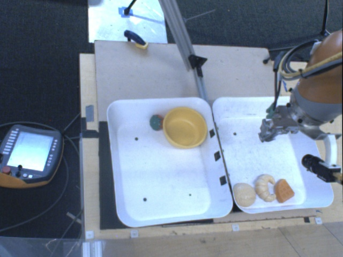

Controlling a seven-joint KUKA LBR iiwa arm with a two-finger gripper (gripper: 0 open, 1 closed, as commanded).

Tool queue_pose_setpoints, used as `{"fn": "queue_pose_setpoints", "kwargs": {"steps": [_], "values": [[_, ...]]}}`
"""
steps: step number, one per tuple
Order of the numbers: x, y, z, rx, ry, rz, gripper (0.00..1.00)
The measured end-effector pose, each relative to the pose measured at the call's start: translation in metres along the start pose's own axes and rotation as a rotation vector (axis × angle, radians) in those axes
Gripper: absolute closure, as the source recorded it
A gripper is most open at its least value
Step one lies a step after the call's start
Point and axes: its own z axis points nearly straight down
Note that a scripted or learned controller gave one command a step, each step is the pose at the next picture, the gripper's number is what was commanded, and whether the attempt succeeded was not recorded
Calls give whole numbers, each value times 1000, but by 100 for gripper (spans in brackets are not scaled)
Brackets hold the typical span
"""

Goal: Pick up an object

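Observation:
In the right bin (244,159) three food items lie along the near edge: a pale round bun (244,194), a croissant (265,187) and an orange chunk (283,190). The left bin (134,191) holds a yellow bowl (185,127) at its far side, with a small dark green object (156,122) touching its left rim. My gripper (267,131) hangs over the right bin's far right part, well above and behind the food items, with nothing visible in it.
A control pendant (28,155) lies on the floor at the left. A slanted metal pole (179,31) with a black clamp crosses the bench behind the bins. A black and yellow clamp (135,38) sits at the bench's far edge. Cables hang by the arm at the right.

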Motion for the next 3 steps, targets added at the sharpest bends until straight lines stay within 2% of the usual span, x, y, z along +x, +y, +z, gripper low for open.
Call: {"fn": "queue_pose_setpoints", "kwargs": {"steps": [3], "values": [[166, -27, 19, 1, 0, 0, 100]]}}
